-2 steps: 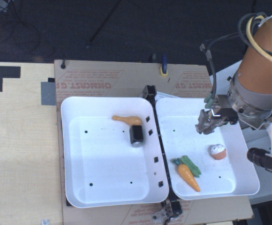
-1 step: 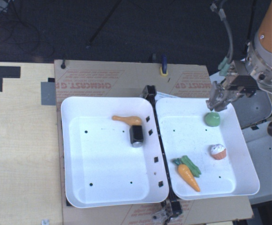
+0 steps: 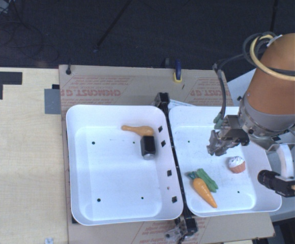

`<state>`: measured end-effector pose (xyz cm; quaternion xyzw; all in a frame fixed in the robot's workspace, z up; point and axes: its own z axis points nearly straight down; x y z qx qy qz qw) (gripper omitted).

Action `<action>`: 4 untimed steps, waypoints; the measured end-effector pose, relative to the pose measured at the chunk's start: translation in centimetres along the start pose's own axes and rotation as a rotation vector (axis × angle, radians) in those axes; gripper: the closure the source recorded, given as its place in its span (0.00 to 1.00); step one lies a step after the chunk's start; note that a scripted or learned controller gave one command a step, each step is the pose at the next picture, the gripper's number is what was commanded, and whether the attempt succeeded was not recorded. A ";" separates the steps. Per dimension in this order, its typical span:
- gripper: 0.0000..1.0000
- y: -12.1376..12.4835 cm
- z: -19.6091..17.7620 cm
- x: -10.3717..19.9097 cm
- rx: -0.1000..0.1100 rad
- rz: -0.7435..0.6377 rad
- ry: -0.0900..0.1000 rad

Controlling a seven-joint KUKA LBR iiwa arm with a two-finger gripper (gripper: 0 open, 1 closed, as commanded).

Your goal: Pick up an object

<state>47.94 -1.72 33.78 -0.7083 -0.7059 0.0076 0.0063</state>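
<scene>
The tool (image 3: 217, 149) hangs above the right bin (image 3: 262, 207); whether it is open cannot be told. The toy carrot (image 3: 204, 190) lies near the bin's front, probably light, rigid and slippery, best gripped across its thick middle.

Pale wooden bench (image 3: 20, 161), dark floor (image 3: 137, 24)

orange carrot (image 3: 204, 191), green top, white bins (image 3: 86, 117)
</scene>
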 end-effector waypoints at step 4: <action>1.00 -0.3 1.7 -12.7 -0.019 -0.006 0.003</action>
